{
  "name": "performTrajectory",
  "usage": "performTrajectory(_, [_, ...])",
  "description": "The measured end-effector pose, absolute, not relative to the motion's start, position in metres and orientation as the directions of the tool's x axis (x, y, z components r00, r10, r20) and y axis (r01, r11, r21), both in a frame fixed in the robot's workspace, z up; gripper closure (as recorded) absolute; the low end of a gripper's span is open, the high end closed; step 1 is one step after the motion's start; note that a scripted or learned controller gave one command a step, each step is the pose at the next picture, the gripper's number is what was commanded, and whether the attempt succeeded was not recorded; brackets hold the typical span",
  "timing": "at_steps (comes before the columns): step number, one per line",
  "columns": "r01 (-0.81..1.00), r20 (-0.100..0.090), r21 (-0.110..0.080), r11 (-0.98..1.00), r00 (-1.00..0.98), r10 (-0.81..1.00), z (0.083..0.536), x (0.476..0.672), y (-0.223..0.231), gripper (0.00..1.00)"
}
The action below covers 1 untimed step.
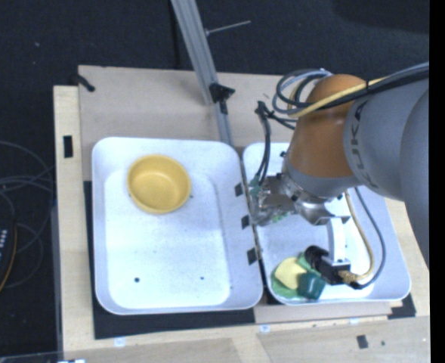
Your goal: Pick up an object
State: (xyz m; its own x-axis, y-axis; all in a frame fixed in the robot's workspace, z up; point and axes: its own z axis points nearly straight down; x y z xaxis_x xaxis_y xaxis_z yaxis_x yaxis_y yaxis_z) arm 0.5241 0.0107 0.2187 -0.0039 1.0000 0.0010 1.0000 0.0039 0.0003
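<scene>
1. Yellow-green object [285, 272]: lies at the near edge of the right bin [381, 278], touching a dark teal object [310, 285] on its right. Both are small, their shapes are hard to make out, and robot hardware covers their far sides.
2. Yellow bowl [159, 184]: upright in the far-left part of the left bin [169, 278], fully in view, well apart from the other two items.
3. Arm [373, 142]: grey with an orange band, cut off at the right. It covers much of the right bin's far half, so the floor beneath it is hidden.
4. Gripper [271, 206]: low by the right bin's left wall, just beside the divide between the bins and shadowed under the wrist. How far it is open cannot be told. A small green patch shows at it, too blurred to identify. Whether it holds or touches anything cannot be told.
</scene>
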Motion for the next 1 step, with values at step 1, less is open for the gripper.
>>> performTrajectory(1, [1.0, 0.001, 0.001, 0.005, -0.005, 1.0, 0.2192, 0.5106, 0.0653, 1.0])
